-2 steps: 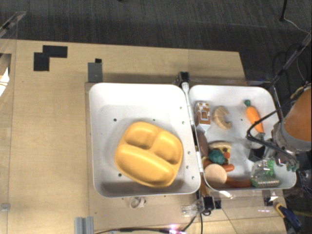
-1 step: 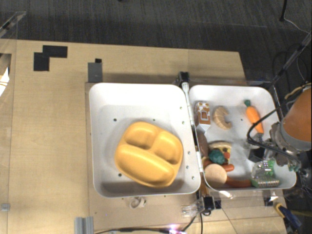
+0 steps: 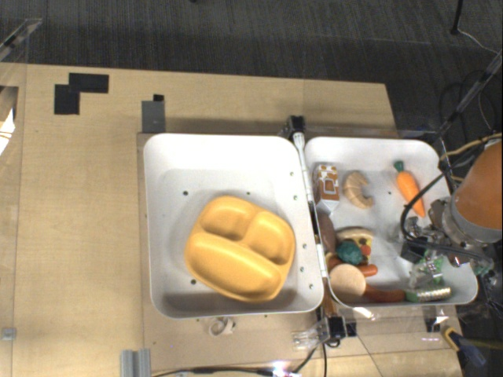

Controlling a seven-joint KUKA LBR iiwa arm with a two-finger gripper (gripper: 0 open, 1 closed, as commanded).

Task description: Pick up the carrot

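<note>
Lying near bin wall [image 3: 437, 152]: carrot [image 3: 409, 188]

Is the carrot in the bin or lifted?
In. The carrot lies flat on the right bin's floor, beside the arm.

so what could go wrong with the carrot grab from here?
1. The carrot lies close to the right bin's far wall, leaving little finger room on that side.
2. A black cable loops across the carrot's lower end and could snag or nudge it.
3. The gripper sits nearer the front clutter, the sausage and the egg, so a low move toward the carrot might knock them.
</note>
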